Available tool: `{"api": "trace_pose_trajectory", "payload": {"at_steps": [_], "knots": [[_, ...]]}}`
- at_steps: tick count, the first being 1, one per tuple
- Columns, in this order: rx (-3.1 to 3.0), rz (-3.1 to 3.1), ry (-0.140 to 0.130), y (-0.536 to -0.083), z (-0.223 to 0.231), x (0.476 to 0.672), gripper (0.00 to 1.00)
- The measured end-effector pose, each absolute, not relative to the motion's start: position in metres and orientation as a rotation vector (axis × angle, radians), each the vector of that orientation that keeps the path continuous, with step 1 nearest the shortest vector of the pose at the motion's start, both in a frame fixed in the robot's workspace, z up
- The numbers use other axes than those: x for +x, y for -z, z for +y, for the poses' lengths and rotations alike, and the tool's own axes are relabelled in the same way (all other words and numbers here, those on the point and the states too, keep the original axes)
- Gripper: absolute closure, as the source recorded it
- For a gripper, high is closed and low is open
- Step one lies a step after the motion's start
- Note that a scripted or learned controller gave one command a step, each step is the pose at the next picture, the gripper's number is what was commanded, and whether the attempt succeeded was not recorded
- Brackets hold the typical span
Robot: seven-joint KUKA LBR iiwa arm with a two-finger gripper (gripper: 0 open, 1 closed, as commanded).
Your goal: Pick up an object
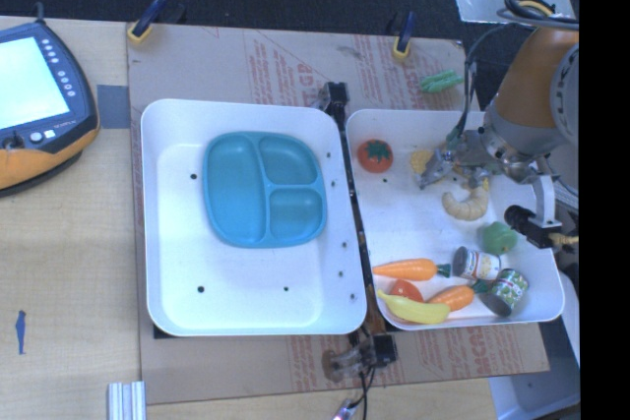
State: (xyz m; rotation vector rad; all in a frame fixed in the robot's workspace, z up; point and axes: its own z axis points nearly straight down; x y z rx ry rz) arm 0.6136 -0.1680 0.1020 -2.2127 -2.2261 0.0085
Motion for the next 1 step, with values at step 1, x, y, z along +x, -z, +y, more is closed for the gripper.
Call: {"api": "trace_pose_trajectory", "payload": {"at_steps": [1], "knots": [[-2.211, -2.227, -0.011, -0.1124, -0.1690, 0.6136, 1.00]]}}
